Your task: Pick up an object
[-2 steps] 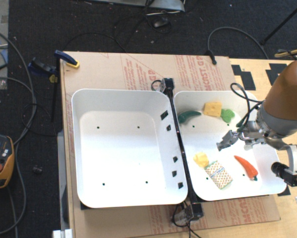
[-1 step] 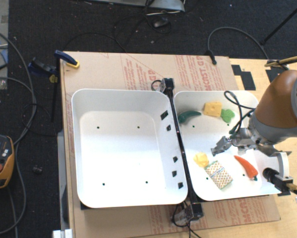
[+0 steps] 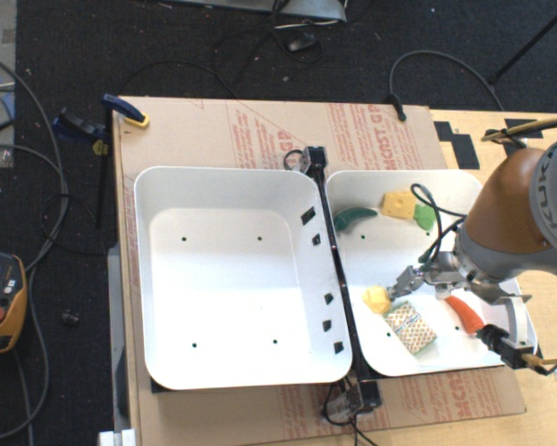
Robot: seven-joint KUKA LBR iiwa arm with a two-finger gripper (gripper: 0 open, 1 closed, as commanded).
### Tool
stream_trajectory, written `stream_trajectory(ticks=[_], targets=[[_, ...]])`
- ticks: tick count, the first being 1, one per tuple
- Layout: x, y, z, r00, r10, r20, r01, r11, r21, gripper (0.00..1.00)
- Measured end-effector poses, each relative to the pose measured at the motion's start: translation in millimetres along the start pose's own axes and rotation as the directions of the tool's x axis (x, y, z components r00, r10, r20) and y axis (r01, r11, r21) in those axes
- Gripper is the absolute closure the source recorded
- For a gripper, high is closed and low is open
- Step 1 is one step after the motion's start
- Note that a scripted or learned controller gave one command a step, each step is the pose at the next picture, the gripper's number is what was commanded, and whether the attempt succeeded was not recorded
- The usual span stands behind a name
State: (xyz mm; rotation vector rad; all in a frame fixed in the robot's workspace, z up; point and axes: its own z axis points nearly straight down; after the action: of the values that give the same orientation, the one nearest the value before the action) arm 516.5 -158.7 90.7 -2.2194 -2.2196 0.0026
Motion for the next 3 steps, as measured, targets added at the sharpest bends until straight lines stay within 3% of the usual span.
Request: stream_trajectory(ticks=[1, 3], targets=[[-0.1, 0.7, -11.8, 1.000, 0.000, 0.000, 0.000, 1.000, -0.003, 1.00], [-6.1, 5.6, -112.5, 1.000, 0.000, 0.002, 0.000, 1.000, -0.008, 1.00]])
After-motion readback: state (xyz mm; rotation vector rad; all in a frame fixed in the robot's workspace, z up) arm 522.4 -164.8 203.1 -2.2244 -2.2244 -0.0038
